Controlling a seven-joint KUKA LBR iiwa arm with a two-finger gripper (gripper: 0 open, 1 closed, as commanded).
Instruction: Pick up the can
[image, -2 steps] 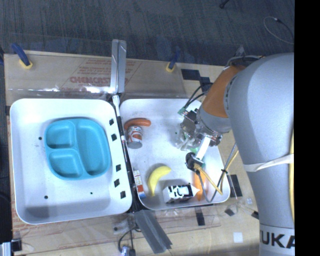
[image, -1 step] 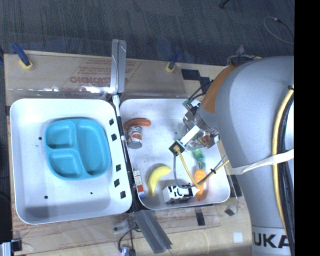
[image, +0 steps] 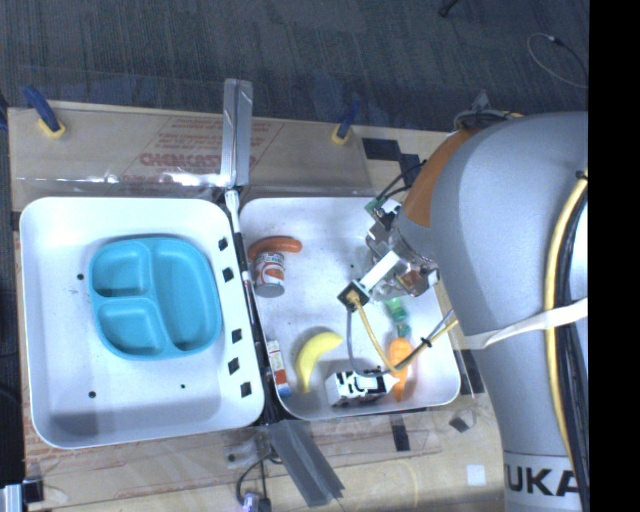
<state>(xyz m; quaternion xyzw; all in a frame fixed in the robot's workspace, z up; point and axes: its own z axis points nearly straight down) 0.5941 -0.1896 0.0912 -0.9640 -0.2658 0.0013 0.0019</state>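
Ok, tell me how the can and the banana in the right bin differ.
The can is a short cylinder with a reddish label and a pale top; the banana is yellow, curved and tapering. The can stands by the bin's left wall, just below the hot dog; the banana lies flat, lower down, near the front wall. The banana looks somewhat longer than the can is tall. Both sit in the right bin, apart from the hand.
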